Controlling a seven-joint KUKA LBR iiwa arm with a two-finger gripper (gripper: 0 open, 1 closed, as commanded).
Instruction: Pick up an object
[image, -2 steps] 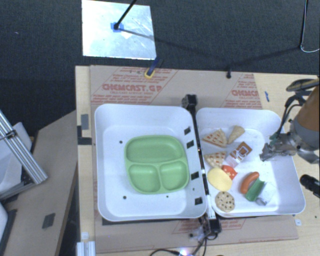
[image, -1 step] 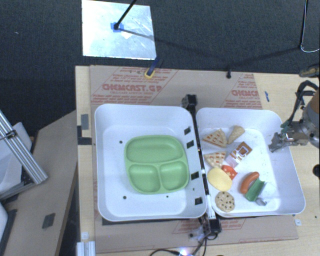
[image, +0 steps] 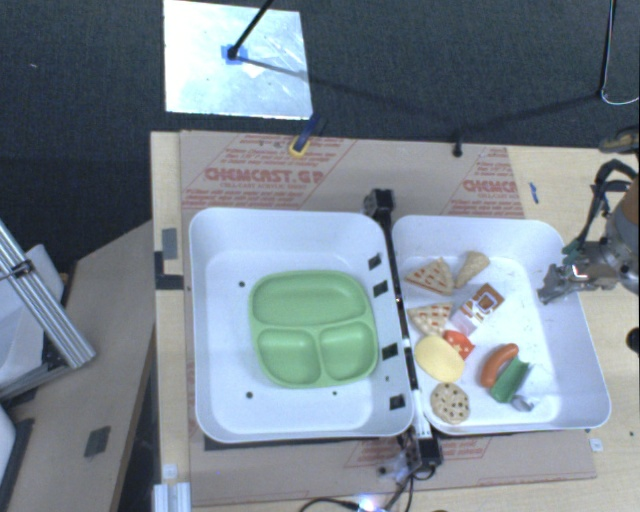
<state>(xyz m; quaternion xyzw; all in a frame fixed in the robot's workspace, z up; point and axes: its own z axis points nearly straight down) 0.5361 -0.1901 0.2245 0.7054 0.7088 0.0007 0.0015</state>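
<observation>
grey gripper (image: 556, 285) over right bin (image: 575, 345)

Gripper (image: 556, 284) is parked over the right rim of the right bin (image: 575, 345), nothing between its fingers as far as I can see; all the toy food sits off to its left inside that bin; closest is a small carton (image: 480, 305), then two pizza slices (image: 432, 275) further left; below-left of the gripper there's a carrot (image: 499, 362) touching a green piece (image: 513, 377), plus a cookie (image: 451, 402); way past all that, the left bin (image: 220, 250) holds a green divided tray (image: 312, 327).
</observation>
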